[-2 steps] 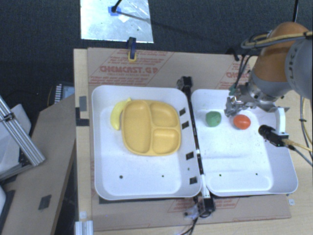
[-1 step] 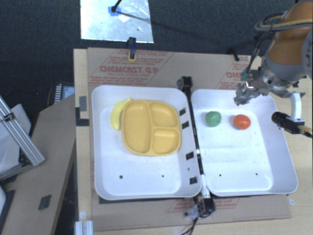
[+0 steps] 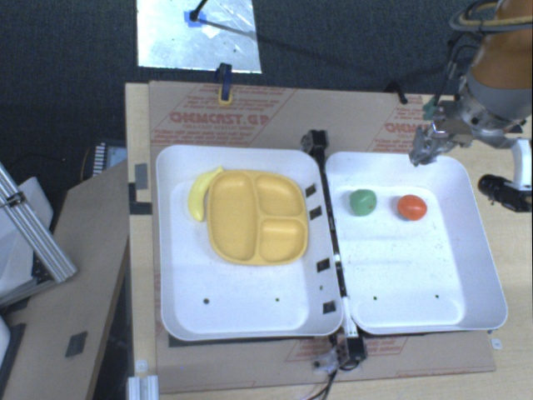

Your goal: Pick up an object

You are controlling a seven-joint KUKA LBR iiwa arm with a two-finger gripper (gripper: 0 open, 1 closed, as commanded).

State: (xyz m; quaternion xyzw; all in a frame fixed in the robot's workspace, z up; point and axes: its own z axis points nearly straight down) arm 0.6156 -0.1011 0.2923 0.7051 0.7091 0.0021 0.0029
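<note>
In the right bin (image 3: 466, 298) lie a green round object (image 3: 362, 202) and, to its right, an orange-red round object (image 3: 411, 207). My gripper (image 3: 423, 152) hangs over the bin's far edge, above and slightly right of the orange-red one, well apart from both. Nothing shows between its fingers. The left bin (image 3: 179, 307) holds a yellow divided plate (image 3: 255, 217) with a yellow banana (image 3: 198, 195) tucked against its left side.
The arm's grey wrist and orange band (image 3: 504, 57) fill the upper right corner. A black clamp (image 3: 316, 142) sits at the far end of the seam between the bins. Brown cardboard (image 3: 250, 115) lies under both bins.
</note>
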